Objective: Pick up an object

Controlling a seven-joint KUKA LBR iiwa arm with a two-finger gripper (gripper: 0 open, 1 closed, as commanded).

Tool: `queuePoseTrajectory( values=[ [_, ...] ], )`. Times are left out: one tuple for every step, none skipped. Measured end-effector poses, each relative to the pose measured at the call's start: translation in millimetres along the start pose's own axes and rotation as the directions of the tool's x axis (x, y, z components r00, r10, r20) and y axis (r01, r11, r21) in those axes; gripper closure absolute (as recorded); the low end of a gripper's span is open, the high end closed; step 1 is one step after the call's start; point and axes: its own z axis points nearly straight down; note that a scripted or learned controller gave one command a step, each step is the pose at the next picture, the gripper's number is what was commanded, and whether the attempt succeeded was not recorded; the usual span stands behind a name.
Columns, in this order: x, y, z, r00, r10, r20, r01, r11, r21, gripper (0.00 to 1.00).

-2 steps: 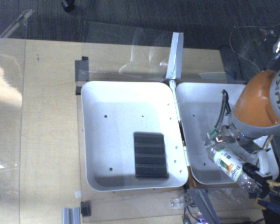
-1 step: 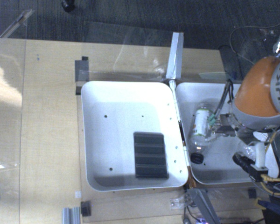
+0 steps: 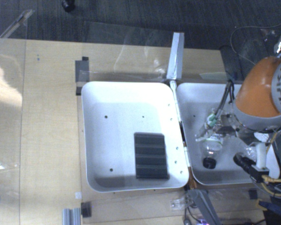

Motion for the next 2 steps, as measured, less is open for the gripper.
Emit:
queuePoseTrajectory(
  values=[
    [22.9,22.0,0.7,0.989,0.151,0.000,-0.151,0.989,0.003,0.00],
    [-29.1,36.7,58.6,0.996,0.092,0.001,-0.092,0.996,0.002,0.00]
  ],
)
